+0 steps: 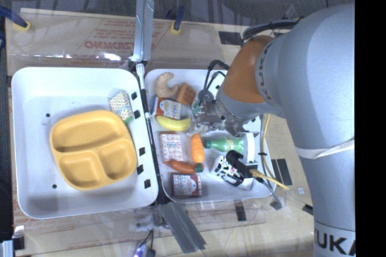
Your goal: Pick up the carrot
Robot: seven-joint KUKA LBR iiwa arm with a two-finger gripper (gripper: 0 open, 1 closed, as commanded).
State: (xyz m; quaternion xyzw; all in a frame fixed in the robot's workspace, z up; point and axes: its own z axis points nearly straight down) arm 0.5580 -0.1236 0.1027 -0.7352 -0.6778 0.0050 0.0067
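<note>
Beside one banana (173, 123) lie two carrots (197, 149), claw (204, 113) above, its state unclear.

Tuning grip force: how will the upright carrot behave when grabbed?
The carrot looks like stiff moulded plastic, probably light. Its smooth, tapered body may slip from the claw. Round, so it could roll against the green bottle beside it.

Arm (313, 99) hides right bin's (158, 78) far side (partly).

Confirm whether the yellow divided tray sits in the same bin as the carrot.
No: the yellow divided tray lies in the left bin, while the carrot lies in the right bin among the other items.
</note>
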